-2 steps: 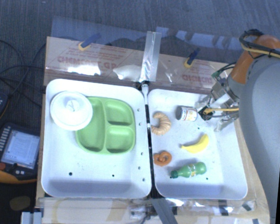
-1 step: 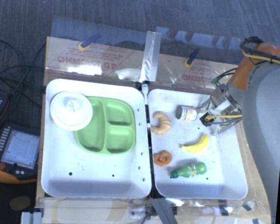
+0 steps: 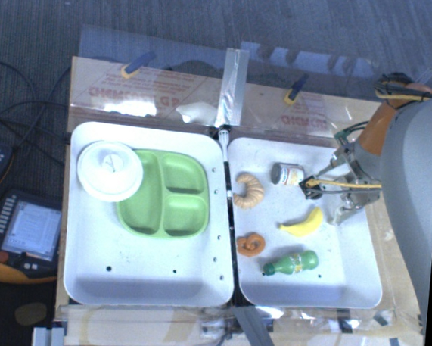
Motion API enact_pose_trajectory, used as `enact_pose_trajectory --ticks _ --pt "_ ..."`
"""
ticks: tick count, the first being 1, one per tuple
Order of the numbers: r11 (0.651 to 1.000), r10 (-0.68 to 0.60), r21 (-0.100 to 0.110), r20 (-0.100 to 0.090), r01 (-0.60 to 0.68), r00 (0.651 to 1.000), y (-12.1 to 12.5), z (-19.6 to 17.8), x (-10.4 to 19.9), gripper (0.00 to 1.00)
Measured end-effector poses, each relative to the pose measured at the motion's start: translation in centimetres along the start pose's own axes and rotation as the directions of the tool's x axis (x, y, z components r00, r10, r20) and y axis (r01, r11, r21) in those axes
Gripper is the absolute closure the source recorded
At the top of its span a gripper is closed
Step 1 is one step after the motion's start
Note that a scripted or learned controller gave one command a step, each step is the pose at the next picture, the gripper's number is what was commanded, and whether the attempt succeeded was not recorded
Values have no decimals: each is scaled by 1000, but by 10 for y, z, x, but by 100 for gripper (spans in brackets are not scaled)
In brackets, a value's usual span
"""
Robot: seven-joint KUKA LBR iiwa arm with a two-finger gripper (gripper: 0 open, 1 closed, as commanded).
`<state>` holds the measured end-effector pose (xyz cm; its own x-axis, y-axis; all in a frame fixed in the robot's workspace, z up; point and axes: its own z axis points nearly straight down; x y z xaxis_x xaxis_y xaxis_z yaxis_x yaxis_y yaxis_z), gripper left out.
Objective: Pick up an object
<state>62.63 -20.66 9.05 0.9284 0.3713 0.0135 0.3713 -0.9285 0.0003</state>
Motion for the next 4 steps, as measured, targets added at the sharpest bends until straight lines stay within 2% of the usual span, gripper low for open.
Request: enact_pose_trajectory --ticks 1,2,3,4 --pt "986 166 9 9 -166 986 11 2 8 0" --pt "987 161 1 12 -161 987 12 -7 7 100" --pt "988 157 0 18 -157 987 12 -14 6 100" --pt "984 177 -13 8 -177 984 -2 1 4 100"
